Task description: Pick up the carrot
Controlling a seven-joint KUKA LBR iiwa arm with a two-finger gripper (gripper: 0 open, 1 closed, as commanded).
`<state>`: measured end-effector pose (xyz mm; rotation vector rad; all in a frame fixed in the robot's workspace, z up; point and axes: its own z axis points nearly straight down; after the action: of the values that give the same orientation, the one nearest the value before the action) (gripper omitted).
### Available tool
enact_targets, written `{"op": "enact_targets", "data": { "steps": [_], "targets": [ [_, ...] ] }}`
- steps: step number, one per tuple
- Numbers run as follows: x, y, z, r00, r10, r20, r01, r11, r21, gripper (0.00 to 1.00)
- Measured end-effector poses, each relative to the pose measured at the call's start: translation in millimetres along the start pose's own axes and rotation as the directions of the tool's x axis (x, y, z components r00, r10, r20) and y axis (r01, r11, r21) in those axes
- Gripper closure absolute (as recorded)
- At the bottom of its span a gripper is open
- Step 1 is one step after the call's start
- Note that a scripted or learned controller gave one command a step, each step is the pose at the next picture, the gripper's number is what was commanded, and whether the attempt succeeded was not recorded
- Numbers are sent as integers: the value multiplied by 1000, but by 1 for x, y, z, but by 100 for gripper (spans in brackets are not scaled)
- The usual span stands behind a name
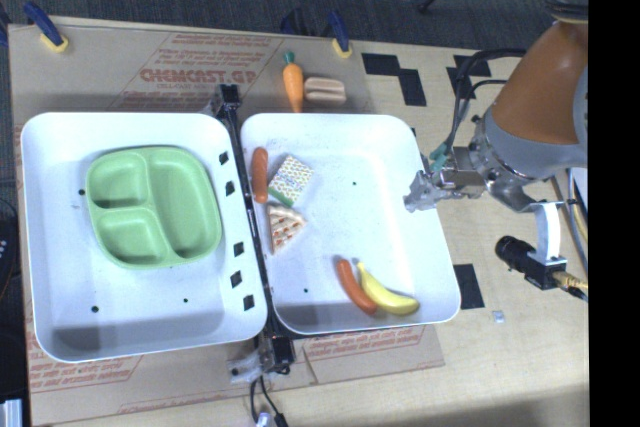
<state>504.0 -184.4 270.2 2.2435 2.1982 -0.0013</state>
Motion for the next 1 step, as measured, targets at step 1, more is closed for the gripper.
{"op": "enact_targets", "data": {
  "steps": [1],
  "targets": [
    [50,-29,44,980,198,-1,-198,980,5,100]
  ]
}}
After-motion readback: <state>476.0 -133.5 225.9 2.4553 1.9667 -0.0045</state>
